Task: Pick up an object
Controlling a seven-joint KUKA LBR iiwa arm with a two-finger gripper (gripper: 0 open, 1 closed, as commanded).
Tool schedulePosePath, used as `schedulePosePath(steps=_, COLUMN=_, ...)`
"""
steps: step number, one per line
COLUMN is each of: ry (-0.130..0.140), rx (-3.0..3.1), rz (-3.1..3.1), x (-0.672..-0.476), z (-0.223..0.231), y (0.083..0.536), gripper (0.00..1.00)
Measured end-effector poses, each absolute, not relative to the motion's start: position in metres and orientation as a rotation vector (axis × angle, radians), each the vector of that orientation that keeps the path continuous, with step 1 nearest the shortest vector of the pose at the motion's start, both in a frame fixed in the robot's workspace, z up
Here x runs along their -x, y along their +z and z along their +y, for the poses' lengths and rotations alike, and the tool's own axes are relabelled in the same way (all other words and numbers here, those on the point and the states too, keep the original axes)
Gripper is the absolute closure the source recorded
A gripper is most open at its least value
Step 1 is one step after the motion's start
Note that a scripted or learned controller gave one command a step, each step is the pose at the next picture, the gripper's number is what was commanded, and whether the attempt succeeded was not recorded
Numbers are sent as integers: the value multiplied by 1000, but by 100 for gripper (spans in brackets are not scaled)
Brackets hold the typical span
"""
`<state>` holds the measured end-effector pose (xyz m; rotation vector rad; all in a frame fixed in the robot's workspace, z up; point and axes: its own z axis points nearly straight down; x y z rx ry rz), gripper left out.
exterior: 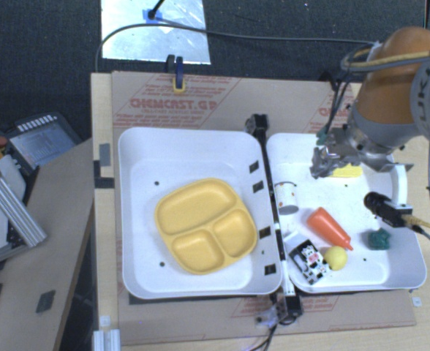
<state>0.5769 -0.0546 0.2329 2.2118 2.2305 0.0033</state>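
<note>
Looks like the approach step: the gripper (326,163) hovers over the yellow piece (346,171) in the right bin (405,269). Can't tell how the jaws stand; next it needs a clean descent.

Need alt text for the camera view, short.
A grey and orange arm holds its gripper low over the right bin, beside a flat yellow item; an orange carrot, yellow lemon and small teal object lie nearer the front. The left bin holds a yellow divided plate.

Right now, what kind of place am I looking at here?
Most likely a robotics lab test bench: a robot arm reaches over two white bins, one holding a yellow divided plate, the other a toy carrot, with loose cables around.
</note>
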Motion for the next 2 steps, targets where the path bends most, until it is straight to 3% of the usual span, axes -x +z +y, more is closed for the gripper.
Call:
schedulePosePath(steps=1, ry=5, rx=-2210, rz=2231, x=-589, z=6, y=234, gripper=100)
schedulePosePath(steps=2, ry=5, rx=-2210, rz=2233, x=-588, z=70, y=234, gripper=100)
